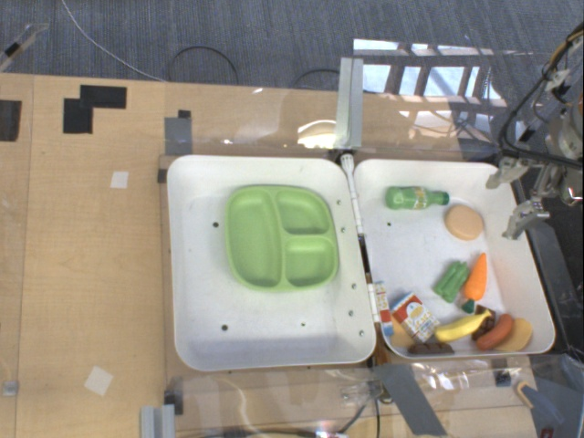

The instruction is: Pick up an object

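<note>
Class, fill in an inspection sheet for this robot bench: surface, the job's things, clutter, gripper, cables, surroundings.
Surface: wooden bench bearing two white bins.
Job's things: right bin holds green bottle, tan round piece, carrot, banana, small carton and more toy food.
Clutter: green divided plate in left bin.
Gripper: gripper at right bin's far right edge, holding nothing.
Cables: thin wire on floor.
Surroundings: grey carpet.
</note>
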You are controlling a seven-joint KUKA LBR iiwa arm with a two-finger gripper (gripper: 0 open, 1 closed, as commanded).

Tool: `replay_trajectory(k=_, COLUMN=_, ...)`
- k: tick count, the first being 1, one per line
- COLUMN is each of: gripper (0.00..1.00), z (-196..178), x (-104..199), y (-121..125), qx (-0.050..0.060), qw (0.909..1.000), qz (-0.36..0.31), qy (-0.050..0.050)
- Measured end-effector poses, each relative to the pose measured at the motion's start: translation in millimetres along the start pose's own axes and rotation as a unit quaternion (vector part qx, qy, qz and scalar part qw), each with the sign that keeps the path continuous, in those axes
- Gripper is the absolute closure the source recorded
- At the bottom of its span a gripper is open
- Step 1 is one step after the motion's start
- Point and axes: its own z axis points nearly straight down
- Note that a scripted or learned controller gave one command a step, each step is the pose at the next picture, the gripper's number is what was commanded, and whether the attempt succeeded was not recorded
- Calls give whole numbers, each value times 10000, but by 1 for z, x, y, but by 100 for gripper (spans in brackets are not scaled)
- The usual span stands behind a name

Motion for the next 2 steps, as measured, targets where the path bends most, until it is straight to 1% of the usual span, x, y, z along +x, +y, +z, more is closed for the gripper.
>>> replay_trajectory(k=1, gripper=0, z=167, x=33, y=-8, qx=5, qw=9996, qz=276, qy=-20)
replay_trajectory(k=2, gripper=0, z=176, x=69, y=-8, qx=5, qw=9996, qz=274, qy=-33)
